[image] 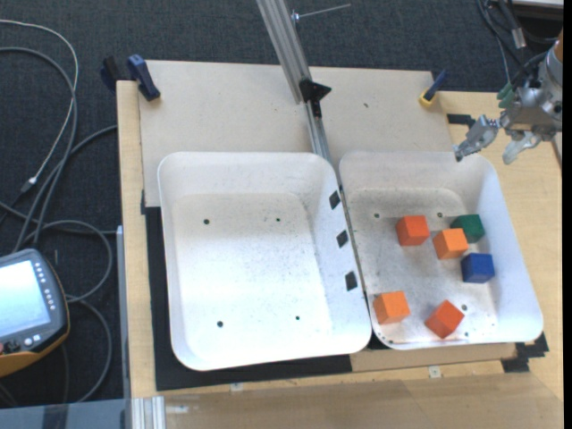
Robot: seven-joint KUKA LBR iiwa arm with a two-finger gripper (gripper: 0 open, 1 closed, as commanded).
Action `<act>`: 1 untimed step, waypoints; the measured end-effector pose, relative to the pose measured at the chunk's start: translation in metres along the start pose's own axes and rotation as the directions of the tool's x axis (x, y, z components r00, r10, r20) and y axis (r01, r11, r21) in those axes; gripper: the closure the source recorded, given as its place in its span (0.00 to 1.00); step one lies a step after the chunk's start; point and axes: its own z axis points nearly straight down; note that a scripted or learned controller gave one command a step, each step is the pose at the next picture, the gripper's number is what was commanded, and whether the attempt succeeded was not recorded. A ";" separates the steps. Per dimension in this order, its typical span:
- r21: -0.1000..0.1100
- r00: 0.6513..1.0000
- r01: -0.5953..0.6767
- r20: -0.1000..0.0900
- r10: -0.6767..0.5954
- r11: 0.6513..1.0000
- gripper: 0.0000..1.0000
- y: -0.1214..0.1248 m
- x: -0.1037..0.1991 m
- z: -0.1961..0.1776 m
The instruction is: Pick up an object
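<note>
- Camera view gives you the hand (494, 143) spread wide with nothing between its fingers, above the right bin's (509, 239) far corner.
- Blocks lie below and left of your hand; the green block (469, 227) is nearest.
- Nothing is picked yet: descent, closing and lifting are left.

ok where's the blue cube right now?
The blue cube lies in the right bin, near its right wall, just below the green block and right of an orange block.
</note>
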 end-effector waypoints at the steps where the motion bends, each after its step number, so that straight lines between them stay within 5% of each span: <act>1: 0.007 1.000 0.000 -0.003 0.000 1.000 0.00 0.008 0.020 0.125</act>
